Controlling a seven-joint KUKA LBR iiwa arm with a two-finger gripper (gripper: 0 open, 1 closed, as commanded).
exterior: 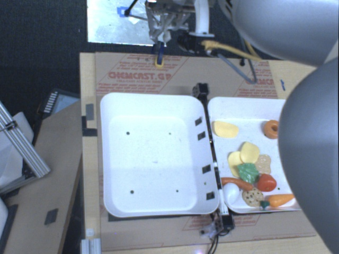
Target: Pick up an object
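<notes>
Both bins plain white: left bin [151, 163], right bin [238, 110]. In the right one: pale yellow pieces [226, 129], orange-brown ring [271, 129], green lump [247, 172], red piece [266, 182], orange carrot [279, 199], speckled tan cookie [253, 197]. Brown cardboard [140, 73] with red print at upper centre. My arm [312, 157] is grey.

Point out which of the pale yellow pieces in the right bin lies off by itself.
The yellow piece at the bin's upper left, beside the divider, lies alone on bare white floor. The other two yellow pieces overlap each other in the cluster against the green toy.
</notes>
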